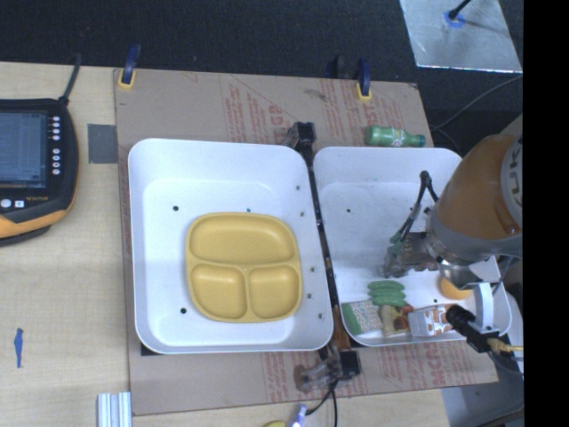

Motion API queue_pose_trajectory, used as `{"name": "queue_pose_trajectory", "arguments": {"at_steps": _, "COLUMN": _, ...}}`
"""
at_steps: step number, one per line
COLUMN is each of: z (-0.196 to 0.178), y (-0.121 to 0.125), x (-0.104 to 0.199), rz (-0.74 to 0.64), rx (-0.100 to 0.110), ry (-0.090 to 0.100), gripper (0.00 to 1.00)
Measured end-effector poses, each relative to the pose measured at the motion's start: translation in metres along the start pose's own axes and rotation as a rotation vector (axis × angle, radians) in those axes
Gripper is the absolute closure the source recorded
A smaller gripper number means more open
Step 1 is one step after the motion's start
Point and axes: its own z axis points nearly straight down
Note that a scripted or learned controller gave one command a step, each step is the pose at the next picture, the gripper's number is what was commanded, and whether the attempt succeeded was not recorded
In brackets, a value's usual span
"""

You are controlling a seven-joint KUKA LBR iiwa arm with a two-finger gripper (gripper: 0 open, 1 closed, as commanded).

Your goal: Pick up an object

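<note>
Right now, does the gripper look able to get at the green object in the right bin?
Probably yes. The gripper hangs just above the green object in the right bin, and nothing lies over it. Other small items crowd close beside it, so a clean grasp is uncertain.

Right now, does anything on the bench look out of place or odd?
One thing stands out: a small green bottle lies on its side on the cardboard, outside the bins, just beyond the far rim of the right bin. The yellow divided tray sits flat in the left bin.
</note>
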Motion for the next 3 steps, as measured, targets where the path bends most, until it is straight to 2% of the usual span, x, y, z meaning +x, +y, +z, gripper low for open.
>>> {"name": "queue_pose_trajectory", "arguments": {"at_steps": 1, "z": 0.0, "y": 0.0, "x": 0.0, "rz": 0.0, "rx": 0.0, "ry": 0.0, "gripper": 0.0}}
{"name": "queue_pose_trajectory", "arguments": {"at_steps": 2, "z": -0.003, "y": 0.149, "x": 0.015, "rz": 0.005, "rx": 0.001, "ry": 0.003, "gripper": 0.0}}
{"name": "queue_pose_trajectory", "arguments": {"at_steps": 3, "z": -0.013, "y": 0.149, "x": 0.014, "rz": 0.0, "rx": 0.003, "ry": 0.002, "gripper": 1.0}}
